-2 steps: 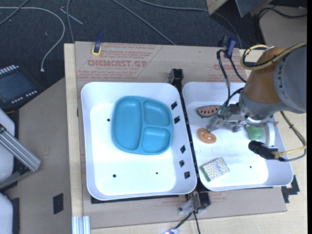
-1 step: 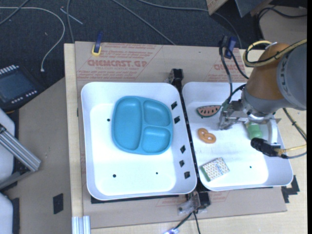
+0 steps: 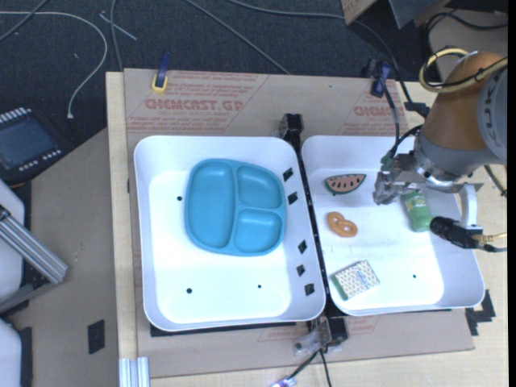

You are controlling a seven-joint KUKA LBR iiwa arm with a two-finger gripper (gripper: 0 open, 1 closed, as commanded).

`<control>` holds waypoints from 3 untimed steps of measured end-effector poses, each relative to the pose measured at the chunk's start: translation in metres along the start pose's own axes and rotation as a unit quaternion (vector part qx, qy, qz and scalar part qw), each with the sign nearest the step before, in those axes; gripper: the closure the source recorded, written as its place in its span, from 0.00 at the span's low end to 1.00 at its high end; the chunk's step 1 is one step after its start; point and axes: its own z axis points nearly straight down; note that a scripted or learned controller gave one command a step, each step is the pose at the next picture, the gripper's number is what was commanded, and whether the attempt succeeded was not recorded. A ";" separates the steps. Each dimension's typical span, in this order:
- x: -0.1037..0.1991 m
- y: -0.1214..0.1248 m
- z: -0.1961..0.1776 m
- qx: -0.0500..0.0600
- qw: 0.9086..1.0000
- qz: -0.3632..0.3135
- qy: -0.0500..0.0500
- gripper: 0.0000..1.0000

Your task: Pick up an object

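The right bin (image 3: 451,293) holds a watermelon slice (image 3: 345,184), an orange pretzel-shaped piece (image 3: 342,225), a green-and-white patterned pad (image 3: 355,279) and a green object (image 3: 418,211). My gripper (image 3: 389,187) hangs over the upper part of this bin, between the watermelon slice and the green object, right beside the green object. Nothing shows between its fingers.
The left bin (image 3: 161,272) holds a blue divided plate (image 3: 235,206). A black divider with clips (image 3: 300,216) runs between the bins. Cables (image 3: 387,95) trail across the cardboard behind the right bin. The arm's body (image 3: 459,127) fills the upper right.
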 end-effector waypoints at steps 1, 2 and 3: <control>0.001 -0.002 -0.044 -0.001 1.000 -0.001 0.000 1.00; 0.001 0.000 -0.077 -0.001 1.000 -0.001 0.000 1.00; 0.047 0.006 -0.078 0.001 1.000 -0.003 0.001 1.00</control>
